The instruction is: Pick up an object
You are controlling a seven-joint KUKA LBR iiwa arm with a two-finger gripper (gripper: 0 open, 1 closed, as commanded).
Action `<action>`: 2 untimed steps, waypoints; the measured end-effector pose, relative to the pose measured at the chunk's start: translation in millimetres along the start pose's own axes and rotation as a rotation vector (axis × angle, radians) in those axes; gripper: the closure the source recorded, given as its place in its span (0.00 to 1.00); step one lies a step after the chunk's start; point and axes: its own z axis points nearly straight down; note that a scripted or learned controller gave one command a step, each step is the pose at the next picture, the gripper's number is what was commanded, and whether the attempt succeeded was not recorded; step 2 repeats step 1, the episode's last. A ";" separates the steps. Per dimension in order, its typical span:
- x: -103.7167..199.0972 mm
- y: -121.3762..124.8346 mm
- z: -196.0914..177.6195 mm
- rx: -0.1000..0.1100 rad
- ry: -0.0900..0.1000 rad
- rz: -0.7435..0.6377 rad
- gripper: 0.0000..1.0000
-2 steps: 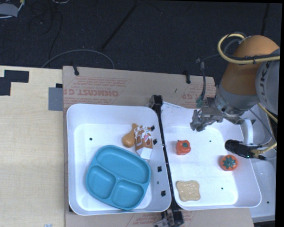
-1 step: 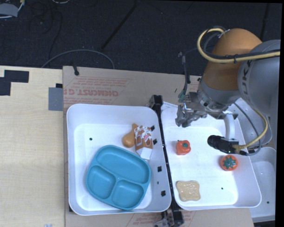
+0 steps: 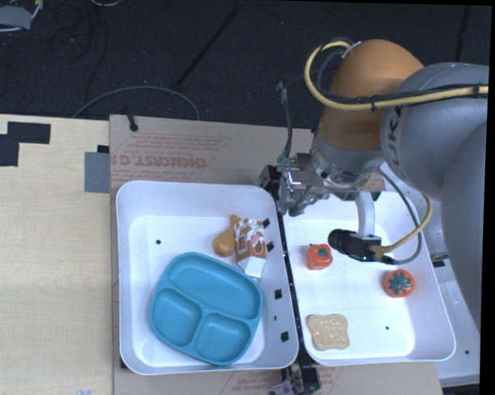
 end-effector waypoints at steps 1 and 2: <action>51.7 -2.2 17.7 0.003 -0.001 0.000 1.00; 51.7 -2.2 17.7 0.003 -0.001 0.000 1.00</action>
